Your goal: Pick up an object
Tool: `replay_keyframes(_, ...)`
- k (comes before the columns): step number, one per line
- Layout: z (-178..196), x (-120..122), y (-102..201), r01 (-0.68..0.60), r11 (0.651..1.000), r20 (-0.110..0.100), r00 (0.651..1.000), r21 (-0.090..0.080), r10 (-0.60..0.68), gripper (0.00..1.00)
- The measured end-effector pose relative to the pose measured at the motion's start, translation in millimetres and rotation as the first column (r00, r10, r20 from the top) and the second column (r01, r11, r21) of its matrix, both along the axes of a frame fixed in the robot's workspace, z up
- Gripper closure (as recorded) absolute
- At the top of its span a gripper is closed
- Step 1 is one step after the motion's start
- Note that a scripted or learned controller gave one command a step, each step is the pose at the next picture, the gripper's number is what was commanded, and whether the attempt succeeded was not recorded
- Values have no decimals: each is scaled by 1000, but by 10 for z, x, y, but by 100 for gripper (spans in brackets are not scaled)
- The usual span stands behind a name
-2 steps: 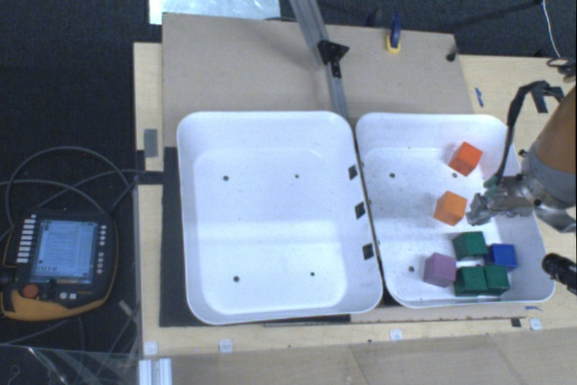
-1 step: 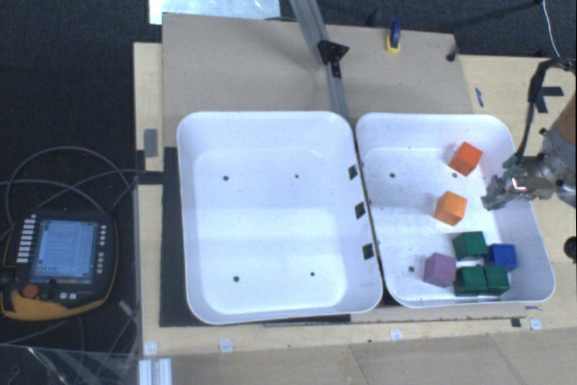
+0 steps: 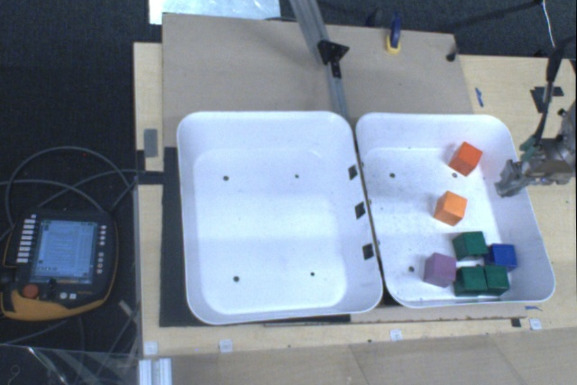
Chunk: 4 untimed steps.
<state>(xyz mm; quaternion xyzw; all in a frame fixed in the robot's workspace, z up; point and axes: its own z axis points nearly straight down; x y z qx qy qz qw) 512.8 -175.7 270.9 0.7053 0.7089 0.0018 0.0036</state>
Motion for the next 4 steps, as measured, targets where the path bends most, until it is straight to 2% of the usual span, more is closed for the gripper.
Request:
replay_keyframes(3, -226, 627, 1223, -5, 1000, -4, 1000, 3, 5, 100)
replay_keyframes(4, -293, 899, 1758, -6, 1000, -4, 1000, 4, 6, 100)
